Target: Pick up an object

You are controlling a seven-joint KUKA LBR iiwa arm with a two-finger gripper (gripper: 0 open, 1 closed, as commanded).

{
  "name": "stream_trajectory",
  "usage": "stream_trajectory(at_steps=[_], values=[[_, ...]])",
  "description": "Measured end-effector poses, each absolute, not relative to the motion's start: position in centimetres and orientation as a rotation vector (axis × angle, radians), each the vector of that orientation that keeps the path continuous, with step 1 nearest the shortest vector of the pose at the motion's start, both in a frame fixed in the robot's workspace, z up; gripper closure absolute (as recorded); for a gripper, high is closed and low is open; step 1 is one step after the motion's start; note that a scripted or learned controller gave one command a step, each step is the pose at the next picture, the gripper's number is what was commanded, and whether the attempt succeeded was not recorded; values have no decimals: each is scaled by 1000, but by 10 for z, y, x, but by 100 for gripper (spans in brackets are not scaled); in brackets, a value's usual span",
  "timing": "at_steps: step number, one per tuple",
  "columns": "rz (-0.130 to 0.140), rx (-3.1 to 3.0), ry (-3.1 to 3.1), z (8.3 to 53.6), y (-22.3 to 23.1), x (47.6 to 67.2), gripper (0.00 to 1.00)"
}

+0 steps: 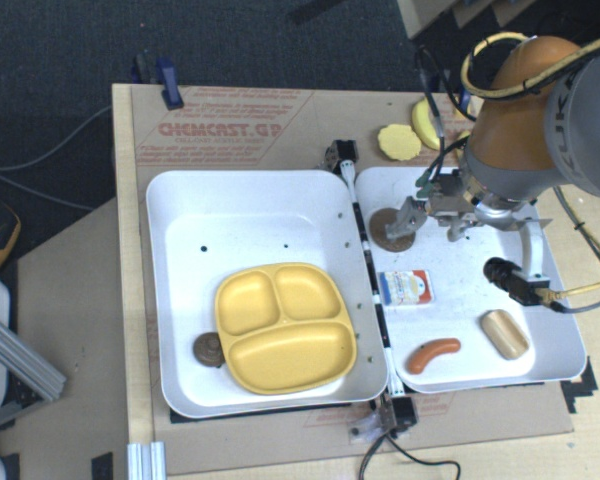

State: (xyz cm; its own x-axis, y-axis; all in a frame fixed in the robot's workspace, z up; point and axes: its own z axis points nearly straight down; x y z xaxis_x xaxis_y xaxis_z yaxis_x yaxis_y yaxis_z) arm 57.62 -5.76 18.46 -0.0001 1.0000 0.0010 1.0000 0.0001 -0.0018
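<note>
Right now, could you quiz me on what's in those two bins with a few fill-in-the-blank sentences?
The yellow tray has ___ compartments.
The sausage lies in the ___ bin.
The brown disc touches the tray's ___ edge.
The card lies ___ the sausage in the picture.

Missing: three; right; left; above

Glossy smooth yellow plastic divided plate (283,325) in smooth white plastic left bin (180,218); matt brown cardboard sheet (220,128) beneath; printed paper-like packet (406,288); shiny toy sausage (433,353); matt tan bread roll (504,333); glossy orange arm band (515,108).
</note>
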Motion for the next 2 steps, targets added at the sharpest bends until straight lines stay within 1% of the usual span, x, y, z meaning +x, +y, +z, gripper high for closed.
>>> stream_trajectory(at_steps=[1, 2], values=[[-3, -2226, -2221, 81, -97, 624, 0], [-11, -2228, -2226, 99, -95, 625, 100]])
